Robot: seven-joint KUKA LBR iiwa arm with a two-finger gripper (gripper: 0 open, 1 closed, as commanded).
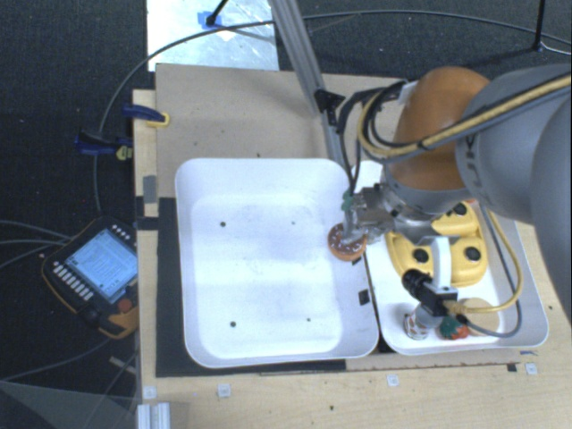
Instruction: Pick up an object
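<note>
Cookie-looking thing, small, round and brown w/ a scalloped edge, was what the arm seemed to be going for. It sat right at the seam between the two white bins, over the right rim of the left bin, directly under the tool.

Progress-wise, hard to call tbh. The tool was right on top of the brown piece, touching or nearly so, but I couldn't make out whether it was pinched between the fingers or just lying under them. Whether the tool was spread or clamped, can't tell, the angle was too steep and the wrist blocked most of it. So I'd say approach done, grasp unconfirmed, lift def not done yet. Couldn't tell if the piece was resting on the rim or hanging just above it.

Arm pose: it came in from the right, big grey link across the upper right, orange band bulging above the wrist, wrist bent down so the tool pointed at the seam. Yellow and black cables looped around the wrist.

Right bin had other stuff in it: a yellow toy-ish block w/ dark spots, plus a small metal bit and something red/green near the front edge. Worktop was plain brown board, a teach pendant sat off to the left on the floor.
</note>
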